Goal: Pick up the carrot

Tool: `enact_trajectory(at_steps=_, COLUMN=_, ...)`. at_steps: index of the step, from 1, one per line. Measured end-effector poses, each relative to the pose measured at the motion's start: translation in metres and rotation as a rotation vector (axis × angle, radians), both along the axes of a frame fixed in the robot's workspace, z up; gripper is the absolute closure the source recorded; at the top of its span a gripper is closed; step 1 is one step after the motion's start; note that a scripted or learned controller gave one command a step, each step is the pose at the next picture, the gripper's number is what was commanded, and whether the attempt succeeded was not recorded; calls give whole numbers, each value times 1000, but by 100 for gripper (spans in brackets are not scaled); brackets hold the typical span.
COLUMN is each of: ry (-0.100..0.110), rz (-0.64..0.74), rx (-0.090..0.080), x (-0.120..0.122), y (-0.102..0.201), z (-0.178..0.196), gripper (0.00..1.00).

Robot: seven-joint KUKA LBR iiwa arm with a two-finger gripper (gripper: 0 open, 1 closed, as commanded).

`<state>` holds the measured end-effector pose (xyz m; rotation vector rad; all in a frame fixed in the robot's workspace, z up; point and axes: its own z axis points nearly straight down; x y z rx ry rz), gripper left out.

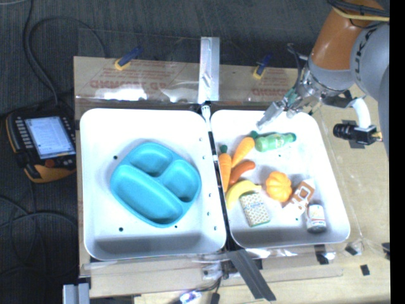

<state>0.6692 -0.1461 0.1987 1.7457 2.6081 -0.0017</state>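
The gripper (273, 114) hangs over the far rim of the right bin (329, 170), at the end of the grey arm (345, 43) that comes in from the right with its orange band above the wrist; whether it is open or closed cannot be told, and nothing shows caught in it. Taking that right bin as the landmark, the gripper sits above its far edge, just beyond a green bottle (274, 142) that lies on its side in the bin's far part. The carrot (224, 168) lies along the bin's left wall, orange with a dark green top pointing toward the far end, well apart from the gripper. Just beside the carrot, two more orange pieces lie slanted: a lighter one (243, 148) toward the bottle and a darker one (242, 170) nearer the bin's middle. A yellow banana (235, 191) curves below them, and a small patterned packet (254, 208) rests against it toward the near wall. Near the bin's middle sits a small orange pumpkin (278, 186), with a little box (302, 194) and a small jar (316, 216) toward the right near corner. To the left of this bin, touching it along the shared edge, the left bin (101, 233) holds a blue divided plate (155, 182).
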Motion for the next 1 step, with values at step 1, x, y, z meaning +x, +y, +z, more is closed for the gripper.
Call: enact_trajectory(at_steps=1, ry=-1, rz=-61, rx=-2, x=0, y=39, z=-110, gripper=0)
